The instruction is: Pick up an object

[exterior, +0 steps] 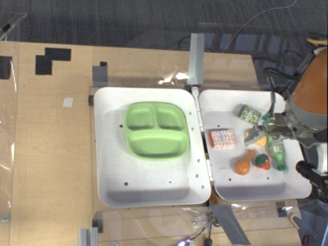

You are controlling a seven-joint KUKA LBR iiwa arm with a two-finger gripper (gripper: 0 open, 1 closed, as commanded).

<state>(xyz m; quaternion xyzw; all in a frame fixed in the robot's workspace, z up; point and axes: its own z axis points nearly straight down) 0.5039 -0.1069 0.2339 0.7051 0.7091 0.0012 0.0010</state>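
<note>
The right bin [225,186] holds several small items. A red-and-white box [222,138] lies near its left wall. A green-and-white can [249,114] sits toward the back. An orange drumstick-shaped toy [244,164] and a red strawberry toy [263,161] lie toward the front. A green bottle [277,155] lies beside the strawberry, and a small yellow piece [262,142] shows partly under the gripper. My gripper [258,132] hangs low over the middle right of this bin, between the can and the bottle, just above the yellow piece.
In the left bin [110,188] lies a green divided plate [156,130]. A metal divider post [196,60] stands behind the seam between the bins. The grey arm with its orange band [312,94] comes in over the right bin's right edge.
</note>
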